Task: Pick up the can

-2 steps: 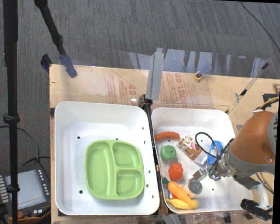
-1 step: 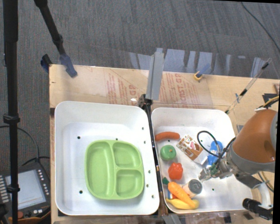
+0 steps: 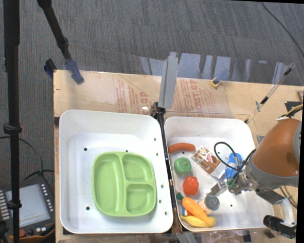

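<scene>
A wooden table (image 3: 118, 90) is carrying two shallow white bins side by side, seen from above at a slant. The left bin (image 3: 74, 134) is holding a light green divided plate (image 3: 124, 183), lying flat near its middle. The right bin (image 3: 208, 126) is holding a cluster of small things along its left half: a toy sausage (image 3: 182, 147) lying near the top, a round green toy (image 3: 182, 165) just below it, a red pepper-like toy (image 3: 190, 185) below that, and an orange carrot (image 3: 197, 209) resting against a yellow banana (image 3: 198, 221) at the bottom edge. A small printed carton (image 3: 206, 160) is sitting tilted beside the green toy. The can (image 3: 211, 202), small and grey, is standing just right of the carrot. The grey arm (image 3: 275, 157) with its orange band is reaching in from the right, and its claw (image 3: 229, 186) is hovering just above and right of the can; whether the claw is released or clenched cannot be told from here.
</scene>
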Robot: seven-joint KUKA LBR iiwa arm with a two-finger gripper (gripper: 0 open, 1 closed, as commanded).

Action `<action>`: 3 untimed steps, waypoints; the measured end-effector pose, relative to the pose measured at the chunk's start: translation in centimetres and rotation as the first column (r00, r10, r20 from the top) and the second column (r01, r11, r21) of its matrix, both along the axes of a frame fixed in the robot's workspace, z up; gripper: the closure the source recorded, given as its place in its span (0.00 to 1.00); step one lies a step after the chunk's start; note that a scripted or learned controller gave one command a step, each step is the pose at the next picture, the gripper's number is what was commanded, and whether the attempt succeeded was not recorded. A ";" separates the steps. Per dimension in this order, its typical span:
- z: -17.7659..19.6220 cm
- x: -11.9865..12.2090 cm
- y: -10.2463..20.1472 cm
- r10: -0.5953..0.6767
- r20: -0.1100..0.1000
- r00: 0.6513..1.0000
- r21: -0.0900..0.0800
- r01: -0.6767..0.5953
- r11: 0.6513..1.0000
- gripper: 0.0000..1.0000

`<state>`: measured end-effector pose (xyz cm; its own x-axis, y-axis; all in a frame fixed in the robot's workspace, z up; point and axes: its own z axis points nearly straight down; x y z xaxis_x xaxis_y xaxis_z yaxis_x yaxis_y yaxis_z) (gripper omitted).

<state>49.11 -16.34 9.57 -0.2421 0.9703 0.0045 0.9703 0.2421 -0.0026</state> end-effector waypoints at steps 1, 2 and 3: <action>0.9 0.0 -0.1 -0.006 -0.002 1.000 0.002 0.006 1.000 1.00; 0.9 0.0 -0.1 -0.006 -0.002 1.000 0.002 0.006 1.000 0.00; 1.7 0.0 -0.1 -0.010 -0.003 1.000 0.003 0.010 1.000 1.00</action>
